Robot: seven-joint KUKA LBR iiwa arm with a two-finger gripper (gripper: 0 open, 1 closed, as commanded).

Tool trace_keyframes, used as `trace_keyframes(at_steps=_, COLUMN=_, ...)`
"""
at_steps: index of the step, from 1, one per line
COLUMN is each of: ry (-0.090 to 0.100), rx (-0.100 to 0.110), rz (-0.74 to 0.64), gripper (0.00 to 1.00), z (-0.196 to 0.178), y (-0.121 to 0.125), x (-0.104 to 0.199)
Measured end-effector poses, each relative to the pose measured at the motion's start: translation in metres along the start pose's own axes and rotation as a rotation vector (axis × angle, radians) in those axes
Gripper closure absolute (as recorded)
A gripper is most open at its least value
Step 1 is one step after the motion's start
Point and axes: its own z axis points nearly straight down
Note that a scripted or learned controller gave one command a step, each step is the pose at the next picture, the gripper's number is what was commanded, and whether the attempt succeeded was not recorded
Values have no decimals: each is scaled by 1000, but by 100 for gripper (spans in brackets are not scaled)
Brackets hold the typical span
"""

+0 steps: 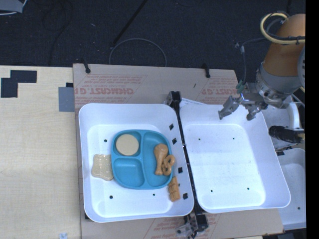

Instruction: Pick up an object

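Gripper: the gripper (pixel 239 107) is held above the far edge of the right bin (pixel 271 193); the jaws are seen spread, with nothing between them.
Objects: all are found in the left bin (pixel 89 118) — a blue tray (pixel 134 176) bearing a round biscuit (pixel 127 144) and a pretzel (pixel 163 159); a pale piece (pixel 102 167) lies beside it.
Risk: a grasp may be missed, since the pieces are flat and the tray walls could be struck.
Surface: the bins are set on cardboard (pixel 124 83), over a bench (pixel 35 158).
Room: a dark floor with cables (pixel 137 46) is seen behind.
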Motion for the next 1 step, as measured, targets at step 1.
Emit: trace_keyframes(at_steps=1, ry=-2, rx=-13, rz=-2, gripper=0, z=-8, y=2, x=0)
